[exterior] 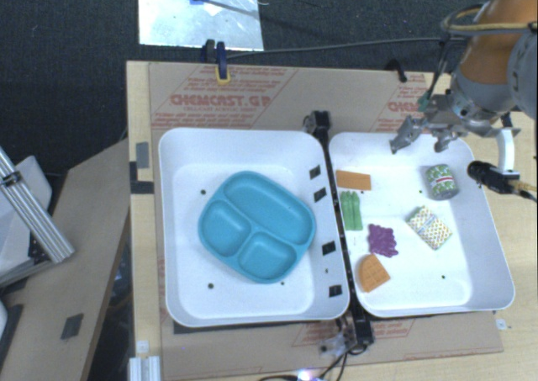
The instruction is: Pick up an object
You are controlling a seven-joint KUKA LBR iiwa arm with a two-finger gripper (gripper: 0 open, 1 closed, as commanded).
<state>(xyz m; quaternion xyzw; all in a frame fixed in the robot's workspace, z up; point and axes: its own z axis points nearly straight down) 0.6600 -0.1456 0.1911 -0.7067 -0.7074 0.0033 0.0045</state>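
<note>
You see the desk (252, 89) carrying cardboard printed "CHEMCAST". The left bin (181, 203) holds a blue divided plate (255, 225). The right bin (479, 261), right of centre, keeps the graspable pieces scattered apart: purple cluster (383, 240), green roll (440, 181), orange block (354, 180). At upper right, the gripper (426, 134) hovers above that bin, fingers spread, gripping nothing.

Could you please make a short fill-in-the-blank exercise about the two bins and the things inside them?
1. The blue divided plate lies in the ____ bin.
2. The purple item lies directly below the ____ item in the camera view.
3. The hand is above the ____ edge of the right bin.

Missing words: left; green; far
</note>
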